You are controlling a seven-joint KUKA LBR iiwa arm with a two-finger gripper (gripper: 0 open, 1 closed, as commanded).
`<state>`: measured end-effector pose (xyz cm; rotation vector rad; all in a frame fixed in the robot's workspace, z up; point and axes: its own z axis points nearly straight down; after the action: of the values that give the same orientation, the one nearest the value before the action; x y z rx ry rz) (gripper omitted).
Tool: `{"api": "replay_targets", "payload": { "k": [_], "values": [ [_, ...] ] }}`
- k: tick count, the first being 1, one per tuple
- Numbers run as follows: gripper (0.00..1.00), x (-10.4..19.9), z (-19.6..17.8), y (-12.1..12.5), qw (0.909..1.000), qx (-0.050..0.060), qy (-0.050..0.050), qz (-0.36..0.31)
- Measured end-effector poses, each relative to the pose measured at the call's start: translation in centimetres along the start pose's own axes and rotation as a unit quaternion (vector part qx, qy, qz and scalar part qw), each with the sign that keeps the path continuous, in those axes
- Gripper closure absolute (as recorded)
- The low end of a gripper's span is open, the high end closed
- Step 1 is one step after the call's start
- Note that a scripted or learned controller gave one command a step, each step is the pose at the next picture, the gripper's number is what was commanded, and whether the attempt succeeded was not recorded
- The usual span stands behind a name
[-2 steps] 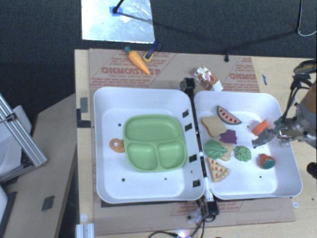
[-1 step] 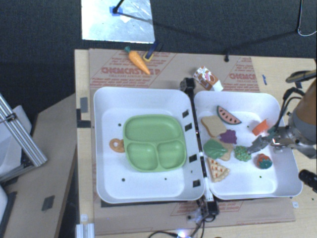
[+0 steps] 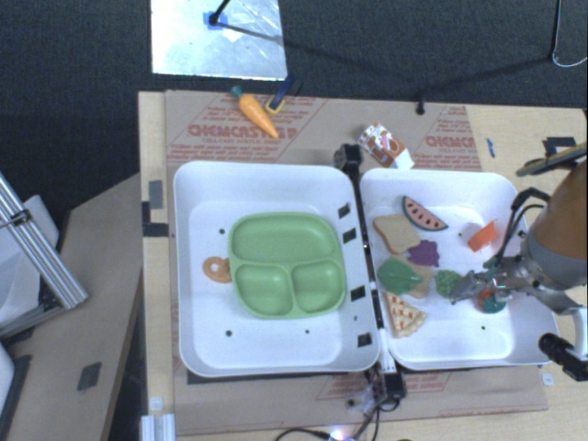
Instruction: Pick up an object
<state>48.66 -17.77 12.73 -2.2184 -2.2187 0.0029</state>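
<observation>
My gripper [image 3: 480, 289] reaches in from the right and sits low in the right bin [image 3: 459, 343], just right of a dark green broccoli-like piece [image 3: 447, 282] and over a small teal object [image 3: 491, 302]. Nothing is seen between its fingers. Toy food lies around it: a watermelon slice [image 3: 424, 215], a slice of bread [image 3: 396, 233], a purple piece [image 3: 424, 252], a green leaf [image 3: 398, 274], a pizza slice [image 3: 402, 315] and an orange piece [image 3: 481, 236].
The left bin [image 3: 197, 246] holds a green divided plate [image 3: 285, 263] and a small pretzel [image 3: 217, 269]. Behind the bins lie a toy carrot [image 3: 257, 115] and a wrapped snack [image 3: 383, 144]. A foil sheet [image 3: 219, 26] lies further back.
</observation>
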Motion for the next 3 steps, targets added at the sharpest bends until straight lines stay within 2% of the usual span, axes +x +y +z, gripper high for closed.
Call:
{"api": "replay_targets", "payload": {
  "k": [1,2,3],
  "values": [
    [0.0,-0.2,1.2,0.7,0.9999,-0.013,-0.005,-0.001],
    [1.0,-0.1,0.5,0.7,0.9999,-0.012,-0.004,-0.002],
    [1.0,-0.7,-4.1,0.5,1.0,-0.005,-0.002,-0.001]
  ]
}}
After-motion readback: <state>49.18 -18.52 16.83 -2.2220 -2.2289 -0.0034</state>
